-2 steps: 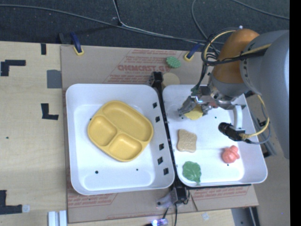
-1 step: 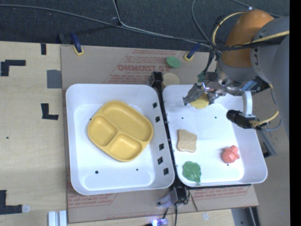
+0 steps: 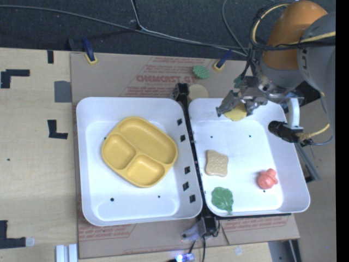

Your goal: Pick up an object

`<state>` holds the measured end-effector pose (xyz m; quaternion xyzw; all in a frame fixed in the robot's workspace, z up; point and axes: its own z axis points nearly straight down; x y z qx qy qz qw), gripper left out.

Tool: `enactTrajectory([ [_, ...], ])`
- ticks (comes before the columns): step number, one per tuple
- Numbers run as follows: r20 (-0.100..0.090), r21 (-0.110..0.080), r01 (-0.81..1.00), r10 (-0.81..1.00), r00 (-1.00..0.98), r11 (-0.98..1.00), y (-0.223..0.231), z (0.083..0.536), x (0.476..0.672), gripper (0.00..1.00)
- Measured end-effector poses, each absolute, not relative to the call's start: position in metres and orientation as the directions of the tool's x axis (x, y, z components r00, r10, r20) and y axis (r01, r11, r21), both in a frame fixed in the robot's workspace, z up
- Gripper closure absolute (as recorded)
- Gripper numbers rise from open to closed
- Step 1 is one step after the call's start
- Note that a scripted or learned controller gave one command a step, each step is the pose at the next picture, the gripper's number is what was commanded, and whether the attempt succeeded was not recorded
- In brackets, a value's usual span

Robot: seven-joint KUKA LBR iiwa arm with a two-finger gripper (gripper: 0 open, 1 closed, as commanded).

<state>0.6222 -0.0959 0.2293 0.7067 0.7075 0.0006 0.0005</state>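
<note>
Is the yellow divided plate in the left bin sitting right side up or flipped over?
Right side up. The yellow divided plate shows its three hollow compartments facing the camera, lying flat on the left bin floor.

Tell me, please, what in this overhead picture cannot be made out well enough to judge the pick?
- Yellow piece in the right bin: in the camera view the pincer covers its top, so contact or grip cannot be judged.
- Green item on the cardboard beyond the bins: too small to identify.
- Arm: cut off by the right edge of the view.
</note>
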Motion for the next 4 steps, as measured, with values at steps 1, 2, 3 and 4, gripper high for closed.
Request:
enactTrajectory([
  [1,0.001,-0.003,1.0,1.0,-0.005,0.005,-0.045,0.221,0.591,1.0],
  [2,0.001,-0.005,1.0,1.0,-0.005,0.005,0.005,0.213,0.563,1.0],
  [3,0.001,-0.004,1.0,1.0,-0.005,0.005,0.047,0.207,0.538,1.0],
  [4,0.001,-0.001,1.0,1.0,-0.007,0.007,0.094,0.22,0.527,1.0],
])
